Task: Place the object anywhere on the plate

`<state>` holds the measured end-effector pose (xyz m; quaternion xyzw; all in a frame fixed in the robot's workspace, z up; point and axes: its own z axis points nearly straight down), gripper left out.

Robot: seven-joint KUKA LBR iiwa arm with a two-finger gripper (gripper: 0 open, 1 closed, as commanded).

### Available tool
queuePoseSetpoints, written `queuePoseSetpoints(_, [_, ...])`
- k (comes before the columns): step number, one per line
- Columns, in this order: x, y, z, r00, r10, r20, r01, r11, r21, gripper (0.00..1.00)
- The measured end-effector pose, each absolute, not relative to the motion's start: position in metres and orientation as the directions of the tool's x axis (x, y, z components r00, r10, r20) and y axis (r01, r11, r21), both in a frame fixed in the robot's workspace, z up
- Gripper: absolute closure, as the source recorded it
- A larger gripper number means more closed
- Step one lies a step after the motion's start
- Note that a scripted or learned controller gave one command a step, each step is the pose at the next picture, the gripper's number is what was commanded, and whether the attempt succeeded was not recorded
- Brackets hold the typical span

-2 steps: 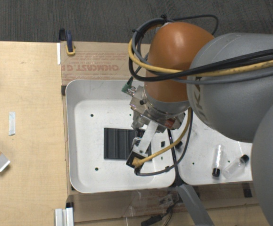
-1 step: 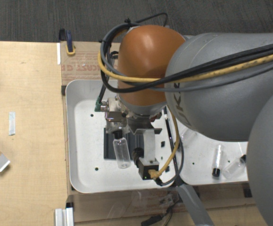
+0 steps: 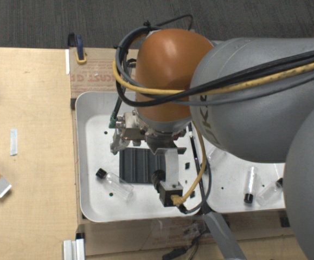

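Dark carpet beyond; tan bench (image 3: pixel 32 91) below it. Grey arm (image 3: pixel 254 91) with orange wrist dome over much of the scene, cables looped around it. White bin (image 3: pixel 91 123) under the wrist; second bin (image 3: pixel 227 194) toward the view's right.

Gripper (image 3: pixel 146 164) low inside the first bin, black ribbed body seen from above. Open or closed: cannot tell from this angle. Nothing seen held.

Clear vial (image 3: pixel 115 184) with black cap, taken as the task's thing, lying on its side on the bin floor, just beside the gripper, apart from it. Two similar vials (image 3: pixel 249 184) in the second bin.

Likely light, rigid, smooth, prone to rolling; brittle if glass. Best taken across the barrel mid-length, squeeze gentle, cap end avoided.
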<state>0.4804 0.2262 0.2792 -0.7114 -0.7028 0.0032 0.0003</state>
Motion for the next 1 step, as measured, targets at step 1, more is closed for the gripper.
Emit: queuePoseSetpoints(1, [0.4810,0.2245,0.2868,0.015,1.000,-0.008,1.000,-0.015,-0.008,1.00])
